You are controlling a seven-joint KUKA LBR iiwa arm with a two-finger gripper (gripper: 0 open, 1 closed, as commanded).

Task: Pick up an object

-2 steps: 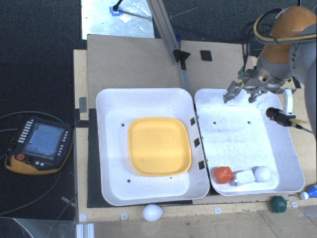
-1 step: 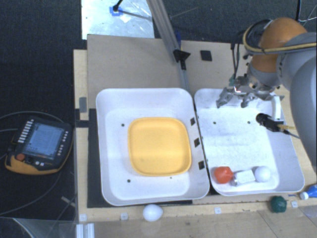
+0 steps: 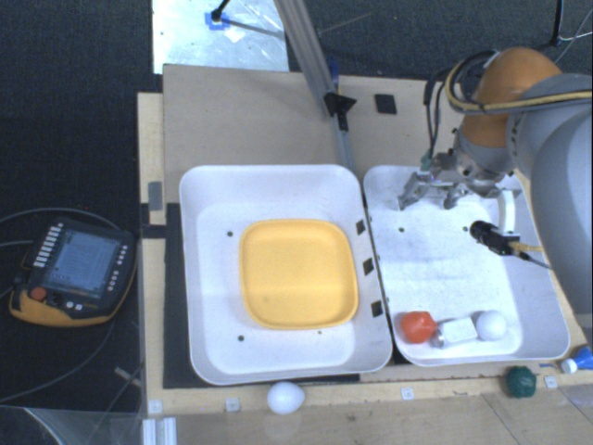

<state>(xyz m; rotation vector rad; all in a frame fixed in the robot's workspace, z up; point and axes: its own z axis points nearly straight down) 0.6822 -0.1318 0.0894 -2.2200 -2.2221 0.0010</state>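
Note:
In the right bin [image 3: 435, 258], three small things lie along the near wall: a red-orange object [image 3: 416, 325], a white block [image 3: 457, 330] and a white ball [image 3: 491, 324]. My gripper [image 3: 431, 196] hangs over the far end of that bin, well away from them. It is open, its two fingers are spread, and nothing is between them. A yellow square plate [image 3: 299, 273] fills the middle of the left bin [image 3: 208, 248].
A white egg-shaped object [image 3: 285, 397] lies on the bench in front of the left bin, and a dark green ball [image 3: 521, 381] sits off the right bin's near corner. A black fitting with a cable [image 3: 493, 237] sticks out over the right bin. A pendant [image 3: 69, 272] rests at far left.

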